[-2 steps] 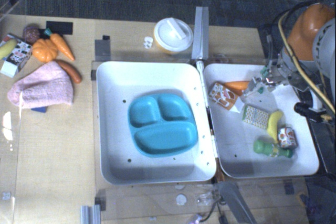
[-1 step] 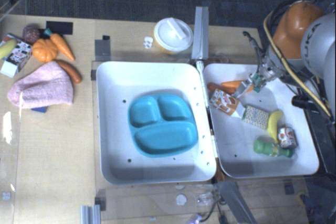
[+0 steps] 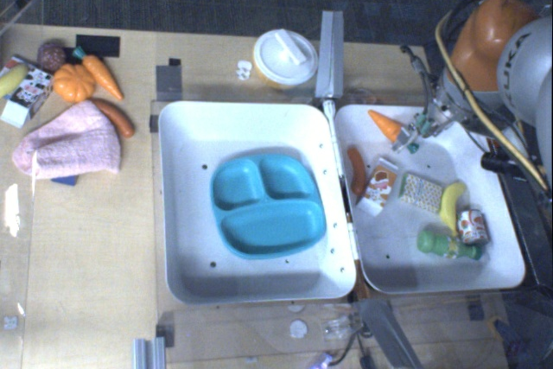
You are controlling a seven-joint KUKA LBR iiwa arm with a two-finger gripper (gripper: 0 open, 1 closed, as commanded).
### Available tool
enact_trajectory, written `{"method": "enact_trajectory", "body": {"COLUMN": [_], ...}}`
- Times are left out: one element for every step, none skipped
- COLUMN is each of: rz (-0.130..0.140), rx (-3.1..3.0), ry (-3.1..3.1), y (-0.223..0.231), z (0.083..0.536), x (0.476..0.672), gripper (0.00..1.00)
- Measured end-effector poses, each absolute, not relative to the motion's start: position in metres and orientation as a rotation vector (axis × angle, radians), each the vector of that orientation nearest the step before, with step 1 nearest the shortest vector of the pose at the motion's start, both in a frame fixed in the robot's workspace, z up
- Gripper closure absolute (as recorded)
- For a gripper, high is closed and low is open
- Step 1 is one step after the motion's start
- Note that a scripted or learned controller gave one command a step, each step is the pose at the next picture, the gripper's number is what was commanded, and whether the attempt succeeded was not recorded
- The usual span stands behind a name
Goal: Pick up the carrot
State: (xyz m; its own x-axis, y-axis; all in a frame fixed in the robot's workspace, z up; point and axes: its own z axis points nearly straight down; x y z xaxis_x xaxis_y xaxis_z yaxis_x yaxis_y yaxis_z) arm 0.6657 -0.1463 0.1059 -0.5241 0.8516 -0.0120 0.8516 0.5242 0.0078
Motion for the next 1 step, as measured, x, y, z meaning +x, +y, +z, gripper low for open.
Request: {"method": "enact_trajectory", "body": {"rz": [0.006], "rx": [1.815], "ry": [2.557], "y": [-0.0713], "z": [0.2375], "x": [0.6703], "gripper": [1.0]}}
